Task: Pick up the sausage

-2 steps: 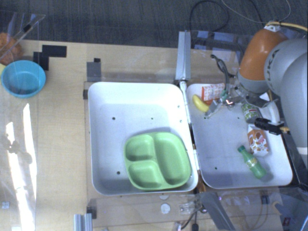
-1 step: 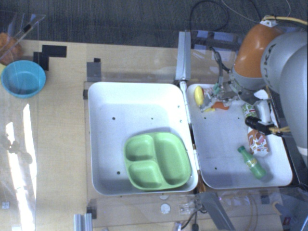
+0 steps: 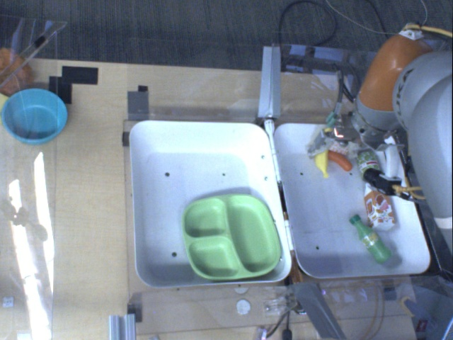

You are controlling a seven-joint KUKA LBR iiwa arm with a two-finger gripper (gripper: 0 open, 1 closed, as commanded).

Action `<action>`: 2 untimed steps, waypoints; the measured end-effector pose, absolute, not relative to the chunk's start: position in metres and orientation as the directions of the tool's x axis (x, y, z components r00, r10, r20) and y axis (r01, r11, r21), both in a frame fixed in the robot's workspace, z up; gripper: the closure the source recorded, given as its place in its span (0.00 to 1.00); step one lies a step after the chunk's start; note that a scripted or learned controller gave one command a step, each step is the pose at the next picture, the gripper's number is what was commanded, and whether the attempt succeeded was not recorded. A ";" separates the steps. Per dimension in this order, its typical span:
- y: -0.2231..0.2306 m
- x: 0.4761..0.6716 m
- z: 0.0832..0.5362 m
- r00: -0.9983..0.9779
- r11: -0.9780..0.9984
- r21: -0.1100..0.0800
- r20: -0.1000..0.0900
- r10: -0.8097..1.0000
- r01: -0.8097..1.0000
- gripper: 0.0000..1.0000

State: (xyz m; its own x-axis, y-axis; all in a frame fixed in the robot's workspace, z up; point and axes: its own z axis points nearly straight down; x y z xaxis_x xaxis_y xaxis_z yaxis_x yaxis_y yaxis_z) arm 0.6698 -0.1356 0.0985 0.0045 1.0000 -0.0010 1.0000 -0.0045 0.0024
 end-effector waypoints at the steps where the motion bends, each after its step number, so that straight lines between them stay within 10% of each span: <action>1: -0.155 0.674 0.095 0.087 -0.087 -0.002 0.016 0.996 0.996 0.00; 2: -0.163 0.679 0.096 0.232 -0.232 -0.007 0.033 0.972 0.973 0.00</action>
State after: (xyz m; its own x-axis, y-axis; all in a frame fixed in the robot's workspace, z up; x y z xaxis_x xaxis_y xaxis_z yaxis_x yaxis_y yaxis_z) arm 0.6787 -0.1634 0.0962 0.2325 0.9720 0.0333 0.9726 -0.2324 -0.0072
